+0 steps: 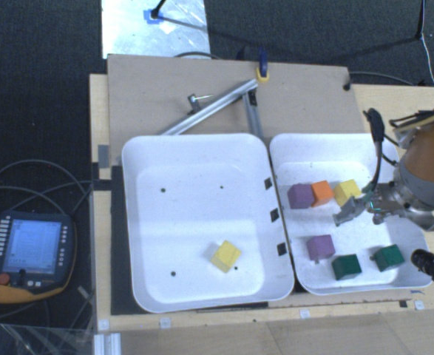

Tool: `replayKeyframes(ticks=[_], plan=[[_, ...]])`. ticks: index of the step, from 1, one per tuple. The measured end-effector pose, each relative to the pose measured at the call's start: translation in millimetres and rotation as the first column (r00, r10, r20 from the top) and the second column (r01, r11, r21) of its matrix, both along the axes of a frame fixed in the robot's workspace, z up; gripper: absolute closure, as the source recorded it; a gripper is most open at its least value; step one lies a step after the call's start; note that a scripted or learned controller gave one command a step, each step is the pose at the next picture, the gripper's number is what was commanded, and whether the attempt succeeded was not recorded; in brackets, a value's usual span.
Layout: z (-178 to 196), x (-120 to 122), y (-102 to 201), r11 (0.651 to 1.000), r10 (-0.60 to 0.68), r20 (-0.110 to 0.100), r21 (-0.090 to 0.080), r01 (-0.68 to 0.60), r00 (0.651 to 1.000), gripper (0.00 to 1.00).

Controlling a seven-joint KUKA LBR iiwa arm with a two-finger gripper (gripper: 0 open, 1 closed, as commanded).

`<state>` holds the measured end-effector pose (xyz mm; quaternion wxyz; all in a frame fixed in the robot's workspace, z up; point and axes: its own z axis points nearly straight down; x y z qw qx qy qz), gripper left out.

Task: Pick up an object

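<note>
At the far left of the frame, low down, you have the teach pendant lying on the dark floor with its cables looping around it. Up top, left of centre, a shiny metal plate sits on the carpet with a bit of blue tape on it.

Moving right, the bench carries a brown board at the back, and a metal bar lies slanted across it, just above the left bin. In that left bin you will find a single yellow cube, tilted, in the lower middle part, well apart from the walls.

The right bin touches the left one along the centre. In its upper half three blocks stand in a row, touching or nearly so: a purple cube, an orange cube and a yellow block. Lower down sit a second purple block, then a dark green cube, then another green cube near the lower right corner.

The gripper reaches in from the right edge, over the middle of the right bin, just below the yellow block and above the lower row. Nothing shows between its fingers. You cannot tell from this view whether the jaws are open or closed.
</note>
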<state>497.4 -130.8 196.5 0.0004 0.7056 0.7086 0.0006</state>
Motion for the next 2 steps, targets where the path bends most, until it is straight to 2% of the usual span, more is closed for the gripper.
replayKeyframes(ticks=[1,2], plan=[[0,0,0,1.000,-0.001,0.001,0.000,0.001,1.000,0.00],[-42,-2,1,1.000,-0.002,-0.004,0.000,0.002,1.000,0.00]])
